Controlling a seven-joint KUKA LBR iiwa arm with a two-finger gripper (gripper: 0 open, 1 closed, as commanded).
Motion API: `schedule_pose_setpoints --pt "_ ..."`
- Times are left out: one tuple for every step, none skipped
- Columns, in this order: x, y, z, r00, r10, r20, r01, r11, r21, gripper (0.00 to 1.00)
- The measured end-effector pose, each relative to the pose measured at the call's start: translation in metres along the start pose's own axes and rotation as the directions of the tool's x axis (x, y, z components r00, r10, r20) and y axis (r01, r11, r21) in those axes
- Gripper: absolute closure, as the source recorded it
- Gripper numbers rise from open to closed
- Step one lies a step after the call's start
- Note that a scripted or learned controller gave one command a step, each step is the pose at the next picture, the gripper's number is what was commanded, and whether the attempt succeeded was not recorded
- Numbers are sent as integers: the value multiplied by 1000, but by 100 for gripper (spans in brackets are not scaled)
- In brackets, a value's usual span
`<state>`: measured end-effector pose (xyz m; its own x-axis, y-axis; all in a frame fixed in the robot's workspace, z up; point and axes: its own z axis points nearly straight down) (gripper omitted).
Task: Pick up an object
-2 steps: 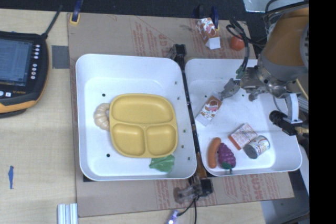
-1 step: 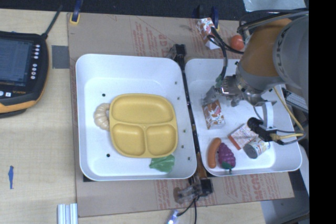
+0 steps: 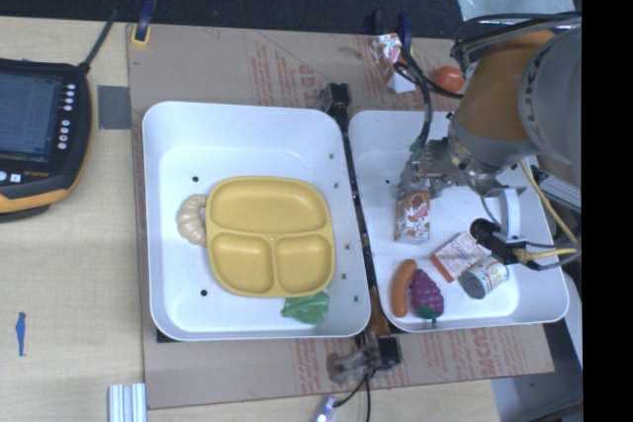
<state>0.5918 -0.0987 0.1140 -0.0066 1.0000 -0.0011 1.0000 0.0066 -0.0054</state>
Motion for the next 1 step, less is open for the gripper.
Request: schedule_pose_setpoints --pt "45 7 -78 1000 2 -2 -2 1000 -3 100"
